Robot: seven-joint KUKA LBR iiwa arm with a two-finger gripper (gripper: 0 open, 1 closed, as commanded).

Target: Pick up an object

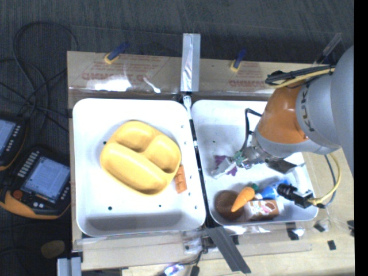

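While I watched through the camera view, the arm (310, 117) reached in from the right over the right bin (227, 117). Its gripper (244, 158) was low beside a small purple object (221, 164), but I could not tell how its fingers stood or whether they held anything. Near the front wall lay a carrot (244, 196) on a brown round piece (225, 201), just beside a brown packet (264, 209). A large yellow object (141, 157) rested in the left bin (92, 211), an orange piece (180, 180) touching it.
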